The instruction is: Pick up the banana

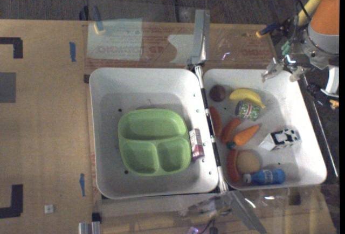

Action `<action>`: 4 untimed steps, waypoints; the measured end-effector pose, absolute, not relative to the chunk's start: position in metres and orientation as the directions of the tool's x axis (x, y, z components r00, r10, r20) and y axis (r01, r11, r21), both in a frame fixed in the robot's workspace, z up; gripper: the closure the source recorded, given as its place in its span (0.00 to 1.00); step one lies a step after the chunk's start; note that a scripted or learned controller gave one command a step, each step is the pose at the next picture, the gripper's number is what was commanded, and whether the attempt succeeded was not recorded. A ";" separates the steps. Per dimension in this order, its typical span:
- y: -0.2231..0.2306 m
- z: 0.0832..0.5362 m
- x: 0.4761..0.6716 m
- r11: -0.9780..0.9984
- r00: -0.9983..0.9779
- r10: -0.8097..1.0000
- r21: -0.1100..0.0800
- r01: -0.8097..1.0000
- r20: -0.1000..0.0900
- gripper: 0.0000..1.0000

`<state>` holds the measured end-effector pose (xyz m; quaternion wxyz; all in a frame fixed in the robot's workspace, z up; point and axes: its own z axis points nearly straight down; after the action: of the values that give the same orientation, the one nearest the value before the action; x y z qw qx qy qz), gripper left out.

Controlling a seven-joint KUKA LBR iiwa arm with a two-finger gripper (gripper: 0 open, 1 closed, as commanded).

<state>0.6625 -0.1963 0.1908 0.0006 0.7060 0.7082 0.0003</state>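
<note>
Two white bins are seen side by side. In the left bin [108, 87], one green tray [154, 140] with three compartments is placed; one small dark packet [196, 143] is propped against the tray's 3 o'clock edge, its print too small to be read.

In the right bin [307, 136], the following are counted: one dark round fruit [218, 93], one banana [247, 96], one can [247, 110] with a green label that cannot be read, three red sausage-shaped pieces [215, 119], one carrot [246, 135], one tan round item [248, 162], one blue bottle [267, 177] lying flat, and one black-and-white carton [283, 138]. Mirrored writing is seen on the clear panel [140, 41] behind the bins; it cannot be made out.

The banana is located at the bin's 12 o'clock side, touching the can at its 6 o'clock. The gripper [284, 68] is positioned over the bin's far rim, at 2 o'clock from the banana and apart from it. Whether it is wide or narrow cannot be told. Nothing is seen in its grasp.
</note>
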 end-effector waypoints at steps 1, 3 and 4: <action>-0.174 0.107 0.673 0.068 -0.068 0.998 0.022 0.997 -0.008 0.00; -0.179 0.102 0.675 0.179 -0.179 0.984 0.022 0.984 -0.006 0.00; -0.173 0.101 0.673 0.228 -0.228 0.974 0.021 0.973 -0.019 0.00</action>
<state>0.6726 -0.1734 0.1014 0.0141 0.6213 0.7835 0.0023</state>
